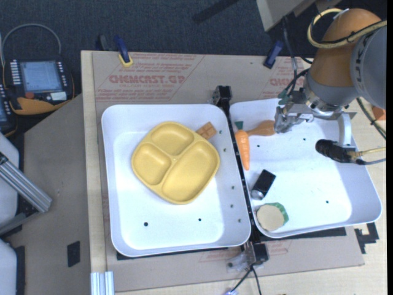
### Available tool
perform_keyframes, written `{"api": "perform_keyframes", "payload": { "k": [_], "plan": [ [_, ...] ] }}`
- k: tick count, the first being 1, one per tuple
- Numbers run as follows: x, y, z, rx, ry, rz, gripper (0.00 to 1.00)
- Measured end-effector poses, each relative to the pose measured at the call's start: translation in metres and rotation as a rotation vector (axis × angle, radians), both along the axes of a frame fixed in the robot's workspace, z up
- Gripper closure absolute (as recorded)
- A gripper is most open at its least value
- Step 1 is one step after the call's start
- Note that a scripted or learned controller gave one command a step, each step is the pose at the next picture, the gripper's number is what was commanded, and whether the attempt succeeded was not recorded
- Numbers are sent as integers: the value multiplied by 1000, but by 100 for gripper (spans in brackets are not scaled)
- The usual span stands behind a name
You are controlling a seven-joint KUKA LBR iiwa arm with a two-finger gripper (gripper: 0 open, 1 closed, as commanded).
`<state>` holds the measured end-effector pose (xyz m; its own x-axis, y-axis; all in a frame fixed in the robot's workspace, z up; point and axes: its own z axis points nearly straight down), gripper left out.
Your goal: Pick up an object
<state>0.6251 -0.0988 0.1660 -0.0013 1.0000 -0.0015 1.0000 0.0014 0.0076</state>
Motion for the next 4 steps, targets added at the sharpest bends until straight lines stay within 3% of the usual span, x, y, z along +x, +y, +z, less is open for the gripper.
{"api": "perform_keyframes", "payload": {
  "k": [2, 4],
  "plan": [
    [3, -3, 119, 0, -1, 0, 100],
    [16, 109, 76, 4, 12, 5, 100]
  ]
}}
